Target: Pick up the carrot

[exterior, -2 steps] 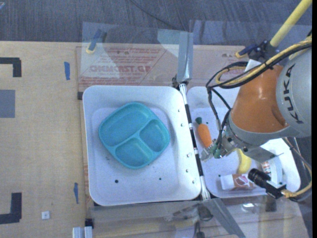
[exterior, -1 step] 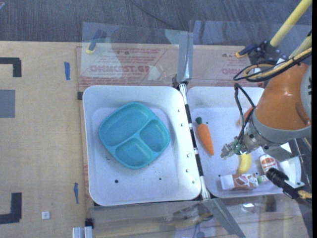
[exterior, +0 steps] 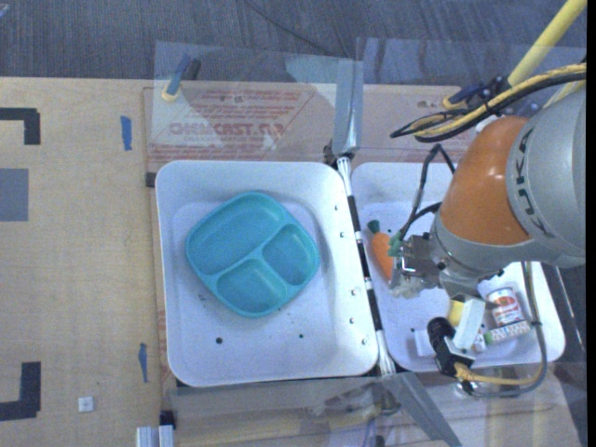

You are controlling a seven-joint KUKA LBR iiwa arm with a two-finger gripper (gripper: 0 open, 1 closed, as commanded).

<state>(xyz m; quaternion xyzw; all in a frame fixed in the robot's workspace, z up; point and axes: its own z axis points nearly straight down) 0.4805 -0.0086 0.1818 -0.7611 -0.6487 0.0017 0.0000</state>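
Note:
An orange carrot point(exterior: 380, 255) with a small green top lies near the left wall of the right bin point(exterior: 400, 180). My gripper point(exterior: 406, 273) hangs low just to the carrot's right, close beside or touching it, under the grey wrist and orange band. The arm's bulk covers much of that bin.
The left bin point(exterior: 177, 250) holds a teal divided plate point(exterior: 251, 252). In the right bin's near corner lie a small can with a red-and-white label point(exterior: 506, 306), a yellow piece point(exterior: 455, 311) and a white item point(exterior: 428, 340). Cables trail over the bin's far right.

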